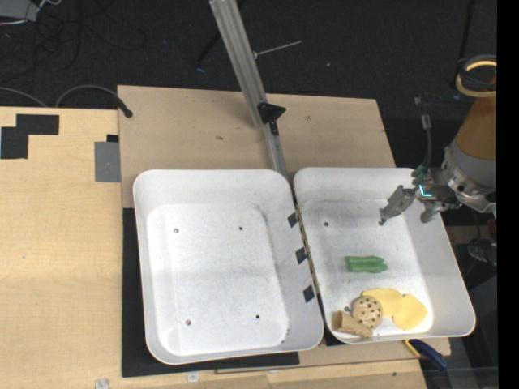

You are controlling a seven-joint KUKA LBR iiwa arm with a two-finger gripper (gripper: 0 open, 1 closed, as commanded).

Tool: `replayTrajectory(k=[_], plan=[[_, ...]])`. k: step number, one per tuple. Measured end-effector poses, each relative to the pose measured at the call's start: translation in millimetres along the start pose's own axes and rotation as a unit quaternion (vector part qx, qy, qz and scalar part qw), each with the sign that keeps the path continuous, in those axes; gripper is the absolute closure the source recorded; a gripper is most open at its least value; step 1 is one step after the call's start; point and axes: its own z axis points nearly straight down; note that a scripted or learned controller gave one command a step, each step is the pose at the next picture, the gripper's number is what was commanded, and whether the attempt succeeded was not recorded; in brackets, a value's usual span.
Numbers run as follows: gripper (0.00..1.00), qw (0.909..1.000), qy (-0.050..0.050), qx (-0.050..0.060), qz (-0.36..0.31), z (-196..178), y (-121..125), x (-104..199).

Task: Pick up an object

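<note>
You are hovering the gripper [408, 207], fingers spread and holding nothing, over the right bin's [454, 292] far side; next, descend nearer toward the green piece [365, 263].

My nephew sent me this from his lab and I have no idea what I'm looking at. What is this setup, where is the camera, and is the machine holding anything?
It is one picture, taken by a fixed camera above a bench, looking down at a slant. On the bench sit two shallow white bins side by side: the left bin and the right bin. The machine at the right edge is a robot arm, ending in a two-finger gripper that hangs over the right bin. Nothing is visible between its fingers, so it holds nothing as far as I can see. Lower in that bin lie a green object, a yellow piece, and a round spotted item. Its job is to pick one up.
</note>
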Motion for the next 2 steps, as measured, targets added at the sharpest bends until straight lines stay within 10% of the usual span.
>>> replayTrajectory(k=[2], plan=[[0.0, 1.0, 0.0, 0.0, 0.001, 49, 4, -9]])
